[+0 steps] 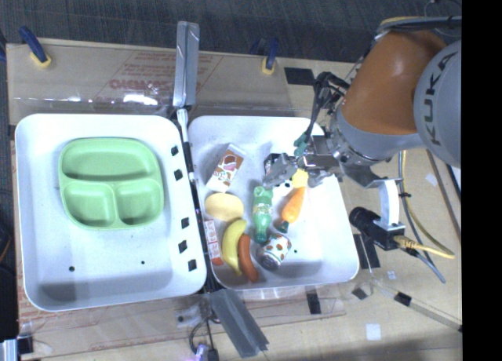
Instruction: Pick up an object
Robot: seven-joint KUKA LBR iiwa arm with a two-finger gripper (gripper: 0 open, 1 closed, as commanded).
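Camera view: gripper (284, 169) hangs mid-right bin (329, 261) beside the carrot (292, 204); finger state I cannot tell; bare floor toward the right rim.

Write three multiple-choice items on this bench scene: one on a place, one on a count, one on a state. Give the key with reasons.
1. Where does the light green plastic divided tray lie?
A. left white bin
B. right white bin
C. on the bench

2. How many compartments does that tray have?
A. two
B. three
C. five

3. How does the small orange plastic carrot stand with respect to the end effector?
A. raised well above the bin
B. low in the right bin, just below it
C. in the left bin

Key: A, it fills the left bin; B, one long and two small sections; B, it lies low among the toys.
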